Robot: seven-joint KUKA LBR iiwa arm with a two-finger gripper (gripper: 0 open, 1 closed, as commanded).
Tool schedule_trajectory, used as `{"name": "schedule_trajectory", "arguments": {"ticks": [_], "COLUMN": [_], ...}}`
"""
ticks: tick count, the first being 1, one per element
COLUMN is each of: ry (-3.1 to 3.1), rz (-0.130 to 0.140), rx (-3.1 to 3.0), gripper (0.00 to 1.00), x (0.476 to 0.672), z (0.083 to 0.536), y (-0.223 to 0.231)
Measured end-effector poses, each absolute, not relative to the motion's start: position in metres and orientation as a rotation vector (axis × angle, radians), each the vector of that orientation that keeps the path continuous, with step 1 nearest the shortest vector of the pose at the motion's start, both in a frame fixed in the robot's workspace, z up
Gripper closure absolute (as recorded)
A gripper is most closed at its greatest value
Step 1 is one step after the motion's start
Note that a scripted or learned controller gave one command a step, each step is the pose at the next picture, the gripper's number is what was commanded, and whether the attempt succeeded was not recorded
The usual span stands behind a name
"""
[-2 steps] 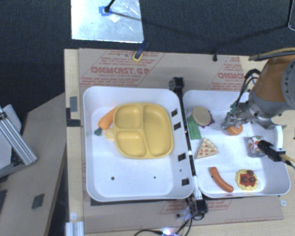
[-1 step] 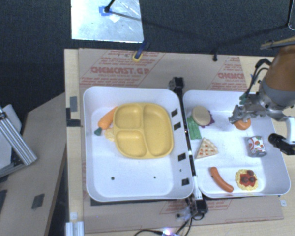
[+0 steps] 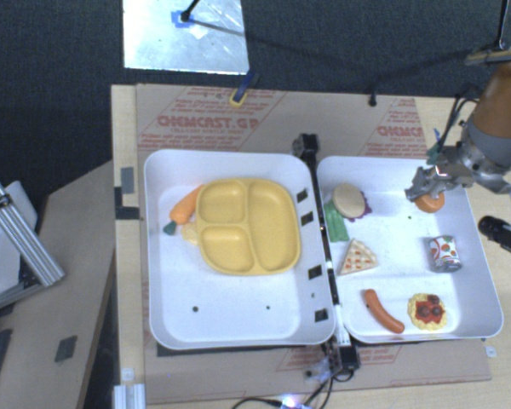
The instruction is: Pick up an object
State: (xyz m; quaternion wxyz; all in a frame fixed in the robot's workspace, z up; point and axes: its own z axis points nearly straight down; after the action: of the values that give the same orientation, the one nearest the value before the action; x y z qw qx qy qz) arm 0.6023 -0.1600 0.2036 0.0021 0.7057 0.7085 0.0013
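Orange and round, a small toy food piece (image 3: 429, 201) is sitting at the far right corner of the right bin (image 3: 485, 254), where the gripper (image 3: 430, 182) is hanging directly over it; whether anything is being clasped cannot be told from this angle. A can (image 3: 444, 253), pizza slice (image 3: 357, 258), sausage (image 3: 382, 311) and burger (image 3: 350, 201) are lying well apart, leaving room for approach. A yellow tray (image 3: 243, 226) is occupying the left bin (image 3: 166, 313).

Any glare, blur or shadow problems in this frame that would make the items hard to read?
Camera view: even lighting; mild glare on the foil sheet at the top; soft focus overall; the gripper and the orange item under it are slightly blurred; tray and pizza slice read clearly.
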Motion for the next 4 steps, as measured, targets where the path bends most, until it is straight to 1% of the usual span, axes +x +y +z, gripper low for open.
{"name": "schedule_trajectory", "arguments": {"ticks": [1, 2, 4], "ry": [2.224, 2.232, 2.231], "rz": [0.004, 0.000, 0.001], "rx": [2.214, 2.214, 2.214], "gripper": [1.00, 1.00, 1.00], "x": [0.603, 0.574, 0.522], "z": [0.226, 0.221, 0.238], "y": [-0.160, -0.106, -0.017]}}
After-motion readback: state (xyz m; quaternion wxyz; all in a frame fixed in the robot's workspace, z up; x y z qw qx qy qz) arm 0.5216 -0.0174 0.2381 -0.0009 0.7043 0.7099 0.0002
